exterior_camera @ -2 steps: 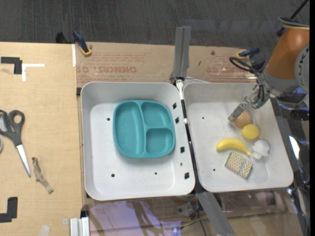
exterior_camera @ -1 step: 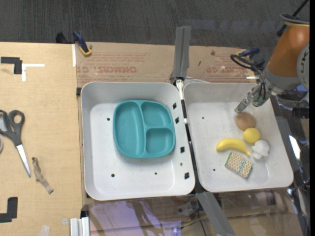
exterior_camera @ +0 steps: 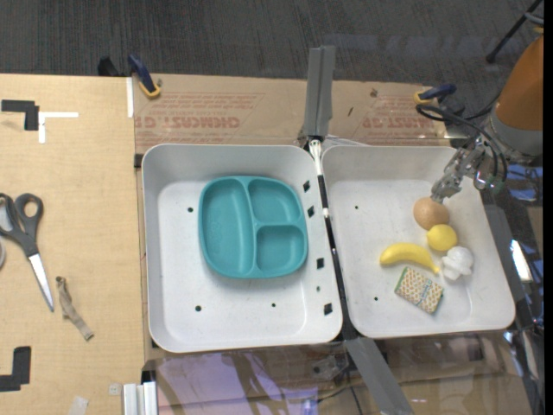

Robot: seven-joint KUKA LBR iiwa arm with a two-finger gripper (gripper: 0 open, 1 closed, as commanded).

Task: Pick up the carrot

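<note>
A: Right bin (exterior_camera: pixel 363 311), contents by shape and surface?

B: Five small pieces, grouped on the arm's side.
- Tan egg-shaped lump (exterior_camera: pixel 429 212), matte.
- Round yellow lemon (exterior_camera: pixel 441 237), touching the lump from below.
- Curved banana (exterior_camera: pixel 406 255), smooth and yellow, just left of the lemon.
- White knobbly piece (exterior_camera: pixel 458 262), beside the banana's tip.
- Flat patterned packet (exterior_camera: pixel 419 287), tilted, nearest the front wall.

A: And the carrot?

B: Cannot tell. Nothing in that cluster has a shape I can read as a carrot.

A: Gripper (exterior_camera: pixel 450 182)?

B: Bare metal, angled down and left, its tip just above the tan lump and apart from it. Wide or narrow: cannot tell at this size. Nothing visibly held. Orange arm (exterior_camera: pixel 527 85) behind it at the right edge.

A: Left bin (exterior_camera: pixel 164 258)?

B: White plastic, shallow, with rounded corners. It holds a teal plate (exterior_camera: pixel 254 226), glossy, in three compartments.

A: Surroundings?

B: A grey bar (exterior_camera: pixel 320 93) runs back from the seam between the bins. Printed cardboard (exterior_camera: pixel 216 111) lies behind them, pinned by a blue clamp (exterior_camera: pixel 145 76). Pale wooden bench (exterior_camera: pixel 78 335) to the left, with grey-handled scissors (exterior_camera: pixel 26 232) lying flat on it. Dark carpet (exterior_camera: pixel 216 15) beyond.
</note>
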